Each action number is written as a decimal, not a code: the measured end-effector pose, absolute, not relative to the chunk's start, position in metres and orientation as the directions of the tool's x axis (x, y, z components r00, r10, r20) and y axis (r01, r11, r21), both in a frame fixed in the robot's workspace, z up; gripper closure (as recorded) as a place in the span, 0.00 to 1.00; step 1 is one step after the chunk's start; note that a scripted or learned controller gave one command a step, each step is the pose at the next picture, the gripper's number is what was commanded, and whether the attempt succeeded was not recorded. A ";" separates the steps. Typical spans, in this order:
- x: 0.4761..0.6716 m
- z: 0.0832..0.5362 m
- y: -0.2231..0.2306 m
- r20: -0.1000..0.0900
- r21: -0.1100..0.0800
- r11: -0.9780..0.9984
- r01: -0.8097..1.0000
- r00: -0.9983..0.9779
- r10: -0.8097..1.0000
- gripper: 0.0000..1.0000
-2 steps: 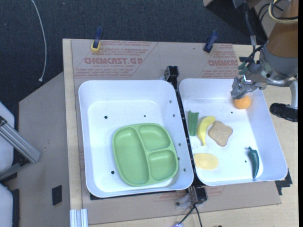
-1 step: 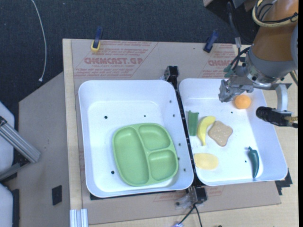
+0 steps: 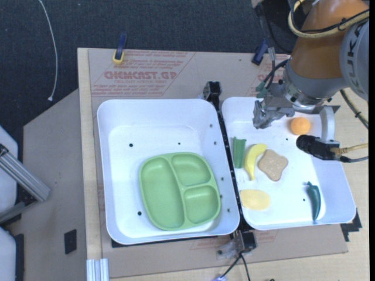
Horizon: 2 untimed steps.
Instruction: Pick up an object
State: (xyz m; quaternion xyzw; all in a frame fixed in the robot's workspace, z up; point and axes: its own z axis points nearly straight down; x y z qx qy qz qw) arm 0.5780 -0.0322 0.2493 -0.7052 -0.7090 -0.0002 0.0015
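Gripper (image 3: 263, 119) at upper right of the frame, hanging over the upper left corner of the right bin (image 3: 340, 212), below the grey wrist and the orange band of the arm (image 3: 325, 37). Open or shut: cannot tell from this angle. Nothing seen held in it.

Candidates for picking, all in the right bin:
- Orange ball (image 3: 300, 125) near the bin's upper edge, just right of the gripper, apart from it.
- Green strip (image 3: 239, 151) along the bin's left wall, lengthwise up and down the frame.
- Banana (image 3: 254, 158) just right of the green strip, curved, close beside it.
- Bread slice (image 3: 273, 165) touching or nearly touching the banana's right side, lying flat.
- Pale yellow flat piece (image 3: 254, 199) lower in the bin, below the banana, near the left wall.
- Dark green pepper (image 3: 314, 201) at lower right of the bin, well apart from the rest, pointing down the frame.

Black cylindrical part (image 3: 313, 146) with a cable at its right end, above the bin's right half, below the orange ball; whether lying in the bin or attached to the arm, unclear.

Left bin (image 3: 111, 157) at centre of the frame, with a green divided plate (image 3: 179, 189) of three compartments, lying flat in its lower half.

Both bins side by side on a cardboard sheet (image 3: 146, 72) with red print. Blue clamp (image 3: 120, 47) at the sheet's upper left edge, another blue clamp (image 3: 259, 54) at its upper right edge.
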 end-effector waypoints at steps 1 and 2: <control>0.572 0.242 0.019 0.003 -0.003 0.005 1.000 -0.005 1.000 1.00; 0.553 0.226 0.070 0.002 -0.005 0.006 1.000 -0.006 1.000 1.00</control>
